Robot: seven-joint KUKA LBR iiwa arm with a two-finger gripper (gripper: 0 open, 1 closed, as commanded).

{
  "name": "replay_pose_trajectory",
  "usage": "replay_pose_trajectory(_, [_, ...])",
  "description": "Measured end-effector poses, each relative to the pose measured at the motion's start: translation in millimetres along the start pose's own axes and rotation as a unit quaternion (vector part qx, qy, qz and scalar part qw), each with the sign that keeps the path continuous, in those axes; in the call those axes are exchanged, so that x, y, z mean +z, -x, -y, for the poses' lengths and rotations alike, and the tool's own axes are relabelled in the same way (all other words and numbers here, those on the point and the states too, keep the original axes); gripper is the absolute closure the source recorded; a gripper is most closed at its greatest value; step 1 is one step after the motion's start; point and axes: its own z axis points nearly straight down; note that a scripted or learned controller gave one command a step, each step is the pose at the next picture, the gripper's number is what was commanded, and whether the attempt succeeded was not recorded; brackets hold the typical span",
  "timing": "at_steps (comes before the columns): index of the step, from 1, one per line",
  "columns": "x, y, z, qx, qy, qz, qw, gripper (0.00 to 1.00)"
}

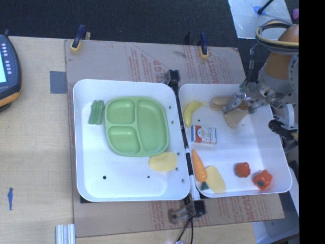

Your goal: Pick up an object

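1. Right at the near edge: table [35, 177] in pale wood, brown cardboard sheet [132, 65] laid on top, black clamp [185, 212] with a cable gripping the seam between the bins.
2. Near corner of the right bin [264, 146]: red-orange pepper [262, 179] by the rim, red tomato [242, 170] just beside it.
3. Near left of that same bin: carrot [198, 165] lying along the dividing wall, pale yellow piece [215, 179] touching it.
4. Left bin [89, 177], near side: yellow chip-shaped piece [163, 161] touching the front edge of the green divided plate [136, 125].
5. Mid-depth: small red and white packet [203, 134] flat on the right bin floor; green bean bundle [96, 112] just left of the plate, apart from it.
6. Further back, right bin: banana [189, 111] close to the dividing wall, tan bread-like pieces [231, 111] beside it.
7. Down over those tan pieces: end effector [242, 101], hard to read, cannot tell whether clenched or released, nothing clearly between the tips.
8. Far edge: blue and yellow clamps [77, 39] pinning the cardboard, black handheld pendant [7, 70] at far left.
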Motion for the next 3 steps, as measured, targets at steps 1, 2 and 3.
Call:
replay_pose_trajectory(1, [-17.2,0.4,0.0,0.001,0.004,0.001,1.0000,0.00])
replay_pose_trajectory(2, [-18.9,-12.5,0.6,0.001,0.002,0.000,1.0000,0.00])
replay_pose_trajectory(3, [-104.4,-48.1,91.2,0.004,0.002,-0.001,1.0000,0.00])
